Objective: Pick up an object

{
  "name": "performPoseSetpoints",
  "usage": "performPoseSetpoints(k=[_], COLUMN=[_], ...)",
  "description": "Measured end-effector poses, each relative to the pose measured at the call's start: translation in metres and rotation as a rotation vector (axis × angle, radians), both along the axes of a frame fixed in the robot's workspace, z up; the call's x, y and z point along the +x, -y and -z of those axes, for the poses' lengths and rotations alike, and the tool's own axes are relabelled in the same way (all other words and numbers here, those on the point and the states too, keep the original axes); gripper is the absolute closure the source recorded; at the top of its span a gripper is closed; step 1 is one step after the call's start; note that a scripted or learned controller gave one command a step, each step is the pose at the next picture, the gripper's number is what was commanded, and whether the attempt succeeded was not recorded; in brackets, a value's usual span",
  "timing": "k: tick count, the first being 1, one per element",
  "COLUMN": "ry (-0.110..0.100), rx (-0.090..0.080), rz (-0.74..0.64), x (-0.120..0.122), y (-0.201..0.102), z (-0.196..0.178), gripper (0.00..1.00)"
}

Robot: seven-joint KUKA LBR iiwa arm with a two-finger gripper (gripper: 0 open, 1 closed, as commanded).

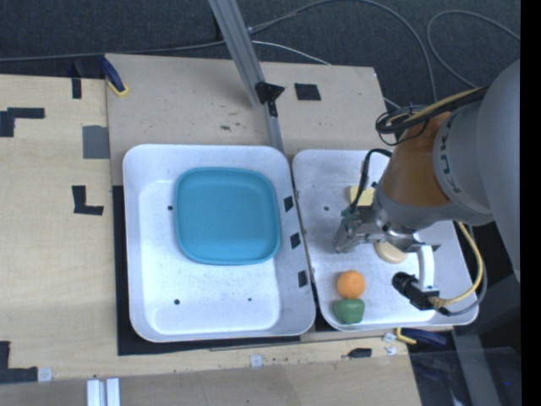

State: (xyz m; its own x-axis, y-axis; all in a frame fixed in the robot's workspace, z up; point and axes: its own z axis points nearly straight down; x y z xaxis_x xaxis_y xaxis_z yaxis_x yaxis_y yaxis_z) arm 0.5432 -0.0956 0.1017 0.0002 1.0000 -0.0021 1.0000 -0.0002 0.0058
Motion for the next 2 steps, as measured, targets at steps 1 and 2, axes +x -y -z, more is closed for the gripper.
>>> performPoseSetpoints(k=[1,2], ry=[-0.002,-0.003], rx=[0.001,0.002], rz=[0.000,0.000], x=[-0.002,-0.001], y=[0.010,0.017], z=[-0.049,-0.094], gripper=[1.00,1.00])
